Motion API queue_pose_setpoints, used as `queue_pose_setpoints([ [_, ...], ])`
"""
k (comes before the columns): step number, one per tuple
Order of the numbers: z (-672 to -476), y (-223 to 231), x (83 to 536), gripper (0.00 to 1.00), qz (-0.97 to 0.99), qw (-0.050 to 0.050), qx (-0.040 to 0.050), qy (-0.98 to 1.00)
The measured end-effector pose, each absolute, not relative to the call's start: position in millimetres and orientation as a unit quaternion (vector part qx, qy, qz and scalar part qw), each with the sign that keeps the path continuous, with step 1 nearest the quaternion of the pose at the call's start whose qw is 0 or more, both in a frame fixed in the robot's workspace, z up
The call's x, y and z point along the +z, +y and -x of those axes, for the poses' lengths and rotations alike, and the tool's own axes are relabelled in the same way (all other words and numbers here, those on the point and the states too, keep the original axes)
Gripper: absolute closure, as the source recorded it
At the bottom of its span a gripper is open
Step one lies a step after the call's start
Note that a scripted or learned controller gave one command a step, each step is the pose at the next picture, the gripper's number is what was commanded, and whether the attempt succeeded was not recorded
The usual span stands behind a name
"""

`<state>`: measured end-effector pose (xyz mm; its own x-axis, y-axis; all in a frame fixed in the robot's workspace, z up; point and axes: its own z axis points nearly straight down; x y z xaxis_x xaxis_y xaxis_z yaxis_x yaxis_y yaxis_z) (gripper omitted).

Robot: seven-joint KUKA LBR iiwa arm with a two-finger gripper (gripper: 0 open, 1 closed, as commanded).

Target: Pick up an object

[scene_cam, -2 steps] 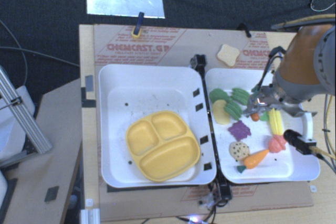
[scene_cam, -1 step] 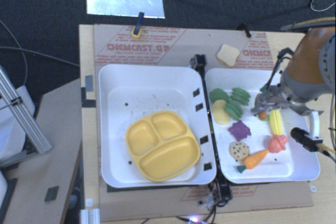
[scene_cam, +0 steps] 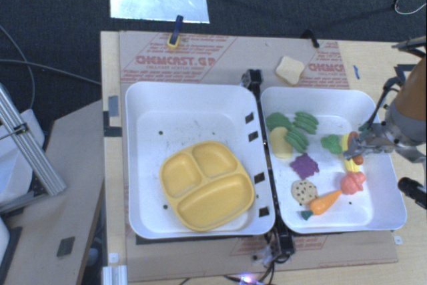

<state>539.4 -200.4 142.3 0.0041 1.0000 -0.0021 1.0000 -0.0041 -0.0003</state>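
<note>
Right under the gripper (scene_cam: 355, 147), at the far-right side of the right bin (scene_cam: 383, 210), a small cluster of toy food sits packed close: a yellow-and-red piece (scene_cam: 351, 141) touching the gripper's tip, a green leafy piece (scene_cam: 331, 142) just to its left, and a pink piece (scene_cam: 352, 182) just below it. Whether the gripper is spread or closed, and whether anything sits between its tips, I cannot tell, since the metal parts blur into the toys beneath them. The likely target is that yellow-and-red piece, though this is a judgement from how the tip lies on it. The main risk is crowding: with neighbours so near, a closing grasp could catch two pieces at once or nudge the pink one away and come up with nothing. A second risk is the bin's right wall, which stands close beside the gripper; a small sideways error could pinch against it. Further left of the gripper lie a purple piece (scene_cam: 305, 165), a cookie (scene_cam: 303, 191), a carrot (scene_cam: 324, 202) and more green pieces (scene_cam: 305, 121), well apart from the tip and safe from disturbance. The left bin (scene_cam: 143, 117), holding a yellow divided plate (scene_cam: 207, 185), sits far to the gripper's left.
</note>
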Motion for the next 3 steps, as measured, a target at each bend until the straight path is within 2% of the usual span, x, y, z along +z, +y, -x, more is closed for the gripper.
queue_pose_setpoints([
  [1,-546.9,-149.4,81.1,1.00,-0.704,-0.002,0.0001,0.710],
  [2,-572.0,-125.0,84.8,1.00,-0.705,0.001,0.0013,0.710],
  [3,-571.7,-126.7,95.6,1.00,-0.705,0.001,0.0015,0.709],
])
